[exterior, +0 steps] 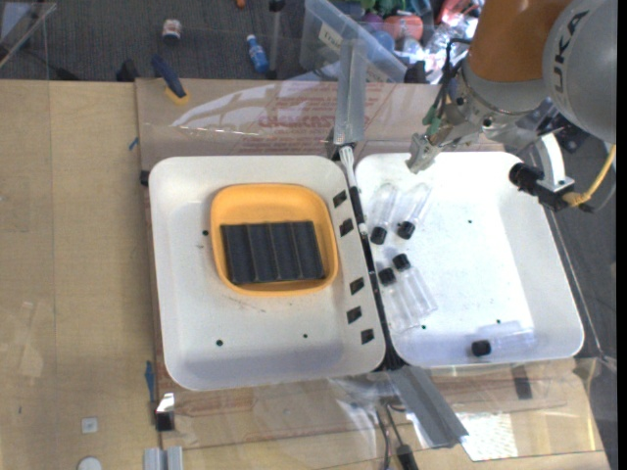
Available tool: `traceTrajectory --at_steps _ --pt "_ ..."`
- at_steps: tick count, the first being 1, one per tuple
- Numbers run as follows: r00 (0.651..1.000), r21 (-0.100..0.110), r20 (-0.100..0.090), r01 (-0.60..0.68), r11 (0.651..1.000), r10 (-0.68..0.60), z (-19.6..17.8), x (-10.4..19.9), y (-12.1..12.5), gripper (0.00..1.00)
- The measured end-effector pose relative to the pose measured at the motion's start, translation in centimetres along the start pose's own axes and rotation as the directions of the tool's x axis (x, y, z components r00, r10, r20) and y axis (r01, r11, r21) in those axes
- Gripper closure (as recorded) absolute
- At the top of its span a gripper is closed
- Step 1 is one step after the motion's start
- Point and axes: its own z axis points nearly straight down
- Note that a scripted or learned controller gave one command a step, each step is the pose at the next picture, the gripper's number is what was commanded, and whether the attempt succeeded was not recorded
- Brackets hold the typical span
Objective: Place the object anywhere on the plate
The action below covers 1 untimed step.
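Observation:
An orange-yellow plate sits in the left bin. A black ribbed rectangular object lies flat on it, filling most of its middle. My gripper hangs over the far left corner of the right bin, well to the right of the plate. Nothing shows beneath it. Several clear vials with black caps lie in the right bin: two near the gripper, one lower down, and one by the front edge.
A metal divider with black clips runs between the bins. Behind the bench stands a clear tub of coloured toys. The arm's orange band and grey wrist overhang the right bin's far side.

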Motion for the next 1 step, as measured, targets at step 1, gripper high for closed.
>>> traceTrajectory --at_steps 1 --pt "1.0 0.0 0.0 0.0 1.0 0.0 0.02 0.0 -0.01 0.0"
